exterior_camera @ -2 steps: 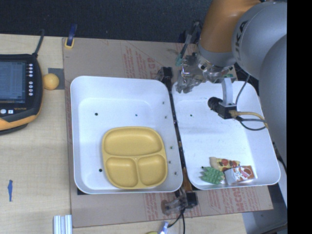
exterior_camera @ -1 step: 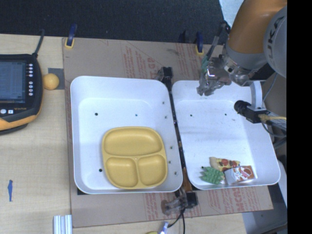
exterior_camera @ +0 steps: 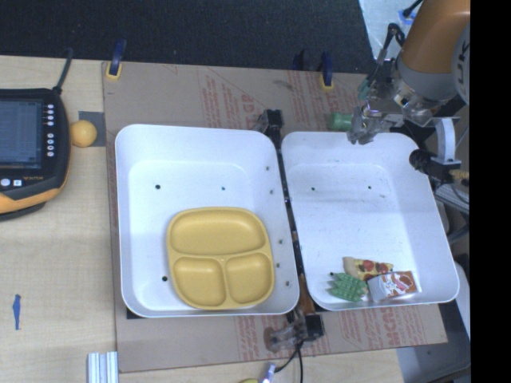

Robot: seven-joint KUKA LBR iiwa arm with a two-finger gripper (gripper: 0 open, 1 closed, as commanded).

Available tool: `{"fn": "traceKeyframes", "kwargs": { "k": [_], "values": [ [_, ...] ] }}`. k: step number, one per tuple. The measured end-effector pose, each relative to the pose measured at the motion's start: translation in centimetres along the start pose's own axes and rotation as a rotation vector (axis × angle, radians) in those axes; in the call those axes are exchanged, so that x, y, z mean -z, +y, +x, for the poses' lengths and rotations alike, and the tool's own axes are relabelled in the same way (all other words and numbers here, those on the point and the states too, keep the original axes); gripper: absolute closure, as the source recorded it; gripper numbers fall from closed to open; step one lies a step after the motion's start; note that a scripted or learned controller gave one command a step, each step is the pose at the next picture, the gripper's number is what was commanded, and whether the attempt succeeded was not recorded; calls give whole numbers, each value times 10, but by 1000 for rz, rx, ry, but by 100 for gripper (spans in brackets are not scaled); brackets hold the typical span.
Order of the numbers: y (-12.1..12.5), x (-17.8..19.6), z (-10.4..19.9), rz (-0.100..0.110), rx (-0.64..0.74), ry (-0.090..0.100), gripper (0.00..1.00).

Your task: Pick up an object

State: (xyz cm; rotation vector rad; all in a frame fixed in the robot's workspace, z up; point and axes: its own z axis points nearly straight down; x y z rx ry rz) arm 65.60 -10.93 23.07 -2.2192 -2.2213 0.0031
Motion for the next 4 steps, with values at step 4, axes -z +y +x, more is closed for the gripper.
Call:
{"fn": "traceKeyframes", "kwargs": {
  "k": [4],
  "values": [
    [-16,-21,94,2,4,-1,100]
  ]
}}
